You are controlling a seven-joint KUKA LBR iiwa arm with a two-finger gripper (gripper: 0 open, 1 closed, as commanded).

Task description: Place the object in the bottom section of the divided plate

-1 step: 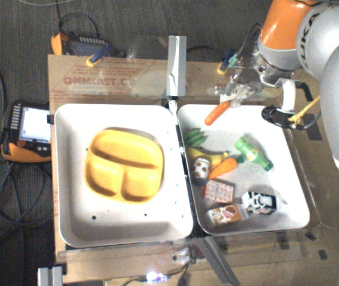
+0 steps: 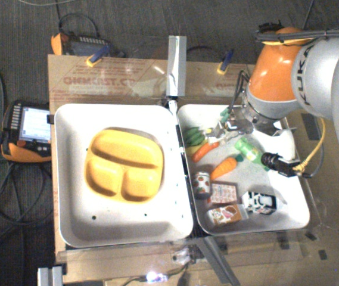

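Note:
The yellow divided plate [image 2: 124, 162] lies in the left bin [image 2: 68, 207], with one wide section at the top and two smaller ones below, and nothing in it. My gripper [image 2: 227, 128] hangs low over the top of the right bin [image 2: 294, 216], just above several toy foods. Right beside it are a green vegetable [image 2: 194, 136], a slim orange carrot [image 2: 205, 151] and a green bottle [image 2: 248, 149]. A second carrot [image 2: 224, 167] lies slightly lower. Whether the gripper holds anything is hidden by the wrist.
Lower in the right bin are a small can [image 2: 202, 183], two flat boxes [image 2: 223, 192] [image 2: 224, 214] and a black-and-white carton [image 2: 258, 202]. A metal post [image 2: 176, 64] stands behind the wall between the bins. A handheld pendant [image 2: 29, 131] lies left of the bench.

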